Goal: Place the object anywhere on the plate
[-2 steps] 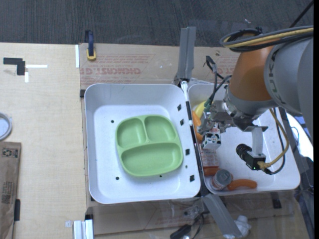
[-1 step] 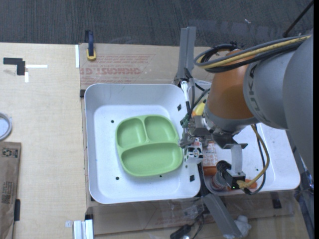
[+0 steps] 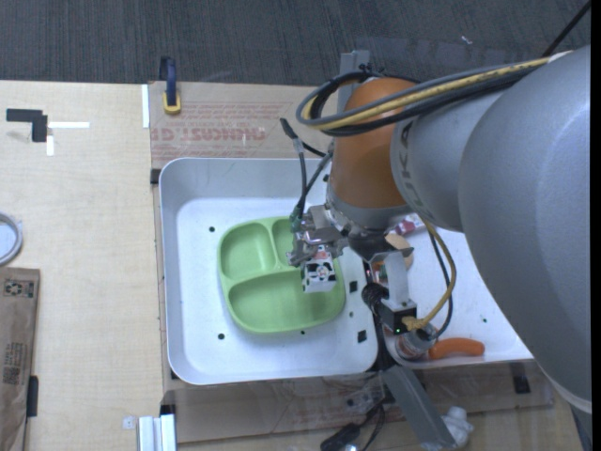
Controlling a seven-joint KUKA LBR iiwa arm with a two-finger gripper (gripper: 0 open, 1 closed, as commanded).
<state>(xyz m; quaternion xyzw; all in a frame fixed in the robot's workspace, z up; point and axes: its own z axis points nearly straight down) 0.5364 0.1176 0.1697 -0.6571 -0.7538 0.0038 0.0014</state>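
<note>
The grey arm [image 3: 507, 177] with its orange band reached in from three o'clock, and the jaws [image 3: 317, 259] hung over the right rim of the green plate [image 3: 272, 280], a divided dish lying in the left white bin [image 3: 188, 280]. Just under them sat a small white object with dark markings [image 3: 320, 275], touching the plate's right edge at about three o'clock; whether the jaws were clamped on it or apart I could not tell, as the wrist hid them. An orange object [image 3: 457, 349] lay in the right bin toward five o'clock. Beyond the bins, at twelve o'clock, a cardboard sheet [image 3: 221, 134] bore red printed lettering, upside down and unreadable. On the tabletop [image 3: 75, 205] at nine o'clock lay a brown packet [image 3: 17, 336] with a recycling mark.
</note>
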